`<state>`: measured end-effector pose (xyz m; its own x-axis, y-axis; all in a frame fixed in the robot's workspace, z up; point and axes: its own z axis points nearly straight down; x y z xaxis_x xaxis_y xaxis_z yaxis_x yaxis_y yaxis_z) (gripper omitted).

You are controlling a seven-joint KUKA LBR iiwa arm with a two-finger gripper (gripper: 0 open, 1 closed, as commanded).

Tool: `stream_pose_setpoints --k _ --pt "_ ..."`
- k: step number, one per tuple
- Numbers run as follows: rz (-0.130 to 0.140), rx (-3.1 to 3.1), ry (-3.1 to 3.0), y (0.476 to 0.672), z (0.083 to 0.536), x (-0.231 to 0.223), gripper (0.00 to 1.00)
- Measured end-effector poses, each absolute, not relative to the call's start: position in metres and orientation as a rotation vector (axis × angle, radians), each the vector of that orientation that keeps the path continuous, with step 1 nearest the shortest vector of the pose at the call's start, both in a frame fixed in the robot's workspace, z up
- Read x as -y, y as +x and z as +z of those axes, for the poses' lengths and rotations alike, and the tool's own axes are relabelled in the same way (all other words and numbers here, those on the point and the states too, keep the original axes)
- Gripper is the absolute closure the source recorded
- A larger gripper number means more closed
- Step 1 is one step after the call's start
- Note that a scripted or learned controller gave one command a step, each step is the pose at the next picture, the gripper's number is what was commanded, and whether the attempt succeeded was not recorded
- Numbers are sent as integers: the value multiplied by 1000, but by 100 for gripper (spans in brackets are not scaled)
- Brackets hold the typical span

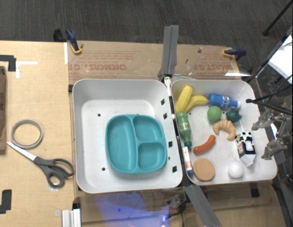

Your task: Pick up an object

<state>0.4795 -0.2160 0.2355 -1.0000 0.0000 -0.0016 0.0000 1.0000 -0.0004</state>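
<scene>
Nearest the camera, at the front of the right bin (267, 176), lie a round tan biscuit (203, 169) and a white ball (235, 170); the ball is the closer of the two to the hand. The grey metal parts at that bin's outer rim are, as far as I can judge, the hand (271, 136). Whether it is apart or together I cannot tell. Nothing is visibly clamped in it.

The pick looks not yet begun. Every candidate rests on the bin floor, so the approach, the grasp and the lift are all left to do.

Just beside the hand lies a cow-patterned carton (245, 145), the likeliest target. Its long axis runs front to back, across the hand's line of reach, with the pointed end toward the camera. One place further off sits a croissant (225, 126), curved, its ends pointing toward the front. Beyond it a red sausage (204, 144) slants, its higher end turned toward the hand. Far from the hand, along the divider, a green bottle (184, 129) and a corn cob (184, 97) lie lengthwise, front to back. A blue bottle (222, 100) lies with its cap end pointing toward the hand's side.

The left bin (89, 126), well away from the hand, holds a teal divided plate (136, 143). Scissors (47, 164) lie out on the counter (32, 79).
</scene>
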Motion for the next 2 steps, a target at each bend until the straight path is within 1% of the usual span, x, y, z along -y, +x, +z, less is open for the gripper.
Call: stream_pose_setpoints --k 1,2 --pt "1 -3140 -106 494 123 208 0" --pt "0 -3139 -102 511 92 165 0"
